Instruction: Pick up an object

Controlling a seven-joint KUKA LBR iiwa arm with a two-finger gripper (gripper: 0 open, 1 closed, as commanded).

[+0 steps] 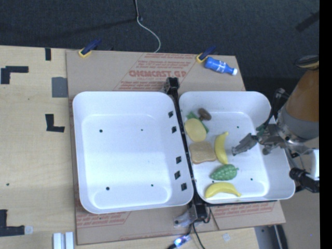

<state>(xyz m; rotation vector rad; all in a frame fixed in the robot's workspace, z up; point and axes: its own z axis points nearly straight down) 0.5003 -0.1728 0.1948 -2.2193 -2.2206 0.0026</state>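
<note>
No object is lifted: the gripper (239,149) hangs inside the right bin (259,106), finger state indeterminable, near a banana (221,147).

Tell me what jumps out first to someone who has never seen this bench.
The cluster of toy food in the right bin draws the eye: two bananas, one upright and one lying at the front, plus a green bunch of grapes, a slice of bread and a yellow fruit. The gripper hangs just right of the upright banana. A blue bottle lies on the cardboard behind the bins.
</note>
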